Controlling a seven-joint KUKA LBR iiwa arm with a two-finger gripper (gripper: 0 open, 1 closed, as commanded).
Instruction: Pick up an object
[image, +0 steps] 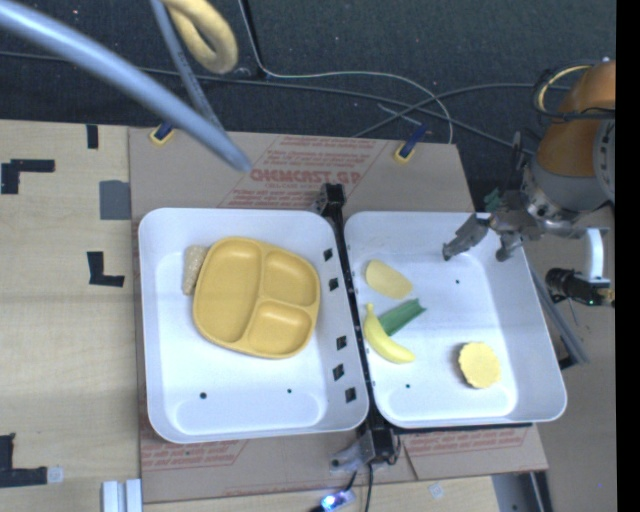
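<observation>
1. The gripper (483, 238) hangs over the far right corner of the right bin (520, 330), right about at its far rim. The grey arm with the orange part comes in from the right edge.
2. The fingers are spread open, one prong (462, 243) pointing toward the bin's middle and the other (506, 245) nearer the right wall. Nothing sits between them.
3. Stuff in the right bin: a pale yellow oval piece (388, 280) sits near the left wall, toward the far side.
4. Just in front of that is a small green piece (402, 317), lying at a slant. It touches or slightly overlaps the banana (386, 340), which curves along the left wall around the middle of the bin.
5. A round yellow thing (479, 365) with a bumpy edge sits toward the near right corner, well apart from the other three.
6. All four objects are lying flat on the bin floor, none of them close to the gripper.
7. The left bin (170, 330) has a yellow divided plate (256, 296) taking up most of its middle, three compartments, sitting a bit tilted.
8. A tan sponge-looking block (192, 268) pokes out from under the plate's left edge, close to the bin's left wall.
9. Both bins sit side by side on a cardboard sheet (300, 172) with red lettering, on top of the bench (50, 330).
</observation>
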